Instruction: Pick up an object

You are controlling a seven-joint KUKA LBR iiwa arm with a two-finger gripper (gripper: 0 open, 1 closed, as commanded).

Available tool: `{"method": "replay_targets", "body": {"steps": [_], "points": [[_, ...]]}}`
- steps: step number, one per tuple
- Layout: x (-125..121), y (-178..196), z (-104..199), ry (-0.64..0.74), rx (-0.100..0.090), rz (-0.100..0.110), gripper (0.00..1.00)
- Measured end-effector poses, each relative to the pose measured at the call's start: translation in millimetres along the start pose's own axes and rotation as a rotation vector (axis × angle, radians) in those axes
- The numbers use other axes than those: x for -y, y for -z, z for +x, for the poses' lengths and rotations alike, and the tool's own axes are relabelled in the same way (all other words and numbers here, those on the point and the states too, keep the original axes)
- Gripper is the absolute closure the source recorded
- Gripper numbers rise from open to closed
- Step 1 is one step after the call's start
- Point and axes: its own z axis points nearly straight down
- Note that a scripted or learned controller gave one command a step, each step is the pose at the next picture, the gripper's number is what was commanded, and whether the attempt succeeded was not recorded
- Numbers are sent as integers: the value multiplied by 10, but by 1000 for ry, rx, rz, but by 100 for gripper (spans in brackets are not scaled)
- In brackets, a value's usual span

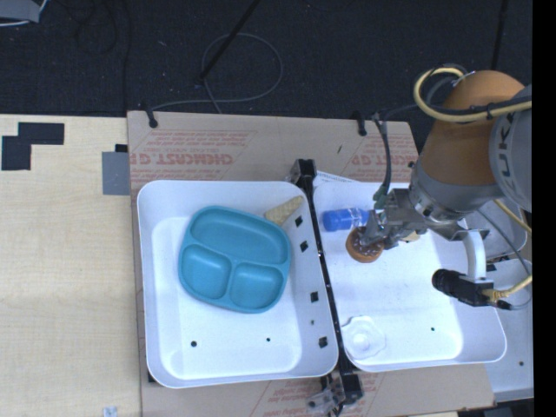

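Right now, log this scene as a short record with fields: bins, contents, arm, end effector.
left bin: holds a blue divided plate and a tan wedge by its upper right corner
right bin: holds a blue bottle, a brown round item, a clear lid
arm: reaches in from the right over the right bin
end effector: low over the brown round item, beside the bottle
grasp: cannot tell, fingers not clear
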Motion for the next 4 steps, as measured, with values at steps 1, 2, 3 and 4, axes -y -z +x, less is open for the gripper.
{"method": "replay_targets", "body": {"steps": [1, 2, 3, 4], "points": [[-7, 47, 459, 0, 1, -2, 100], [-21, 88, 1008, 1, 0, -2, 100], [-121, -113, 1480, 0, 2, 0, 100], [-117, -102, 1466, -2, 3, -1, 0]]}}
